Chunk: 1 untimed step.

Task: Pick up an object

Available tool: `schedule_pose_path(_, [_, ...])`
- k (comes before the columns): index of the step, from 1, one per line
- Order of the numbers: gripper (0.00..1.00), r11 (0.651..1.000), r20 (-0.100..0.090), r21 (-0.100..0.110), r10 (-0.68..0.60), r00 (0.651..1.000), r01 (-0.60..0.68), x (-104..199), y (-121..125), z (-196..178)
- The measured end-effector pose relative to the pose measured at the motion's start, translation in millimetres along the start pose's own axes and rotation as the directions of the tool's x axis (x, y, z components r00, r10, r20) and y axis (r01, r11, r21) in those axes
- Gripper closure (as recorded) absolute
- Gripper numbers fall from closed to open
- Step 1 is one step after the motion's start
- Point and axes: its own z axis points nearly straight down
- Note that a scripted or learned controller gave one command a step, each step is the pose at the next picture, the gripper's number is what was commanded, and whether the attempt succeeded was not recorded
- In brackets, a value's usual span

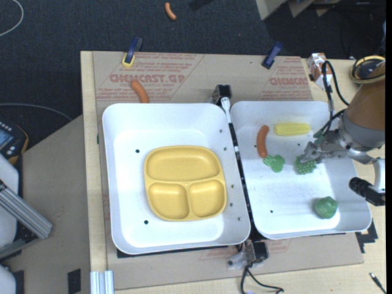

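we see the end effector [313, 153] low in the right bin [288, 222], coming in from the right under the grey arm with its orange band [369, 106], and it sits right at a small green broccoli piece [305, 165]; the two look to be touching, but we cannot tell whether the fingers are spread or closed, nor whether the piece is between them. that piece is a rounded lump with no clear long axis. just to its left lies a second green broccoli piece [274, 162], and next to that a sausage [263, 140] whose long axis runs nearly straight up and down the view. a yellow corn cob [292, 128] lies crosswise near the far wall of the bin, its long axis running left to right. a round green item [326, 207] rests near the bin's near right corner. the left bin [122, 182] holds a yellow divided plate [184, 182]. another sausage [140, 91] lies on the worktop [202, 72] beyond the left bin.
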Motion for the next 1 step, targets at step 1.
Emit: schedule_pose_path(1, [1.00,1.000,0.004,0.012,0.000,1.000,0.000,5.2,-1.8,-46.0])
